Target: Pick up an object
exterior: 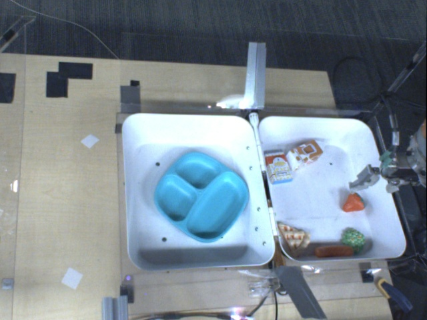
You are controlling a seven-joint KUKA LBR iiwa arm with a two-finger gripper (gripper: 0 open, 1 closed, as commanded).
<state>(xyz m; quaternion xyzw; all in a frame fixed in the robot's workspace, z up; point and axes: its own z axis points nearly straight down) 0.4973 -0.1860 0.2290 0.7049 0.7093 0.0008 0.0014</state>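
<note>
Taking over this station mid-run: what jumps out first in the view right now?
The big turquoise divided plate fills most of the left bin. The right bin holds small items: two little cartons near its top left, an orange-red piece at the right, and broccoli, a sausage and a waffle along the bottom. The gripper sits at that bin's right edge, just above the orange-red piece.

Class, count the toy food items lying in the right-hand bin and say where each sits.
6: two small cartons at the upper left, an orange piece mid-right, a waffle at the lower left, a sausage and broccoli along the bottom edge. None looks hidden.
</note>
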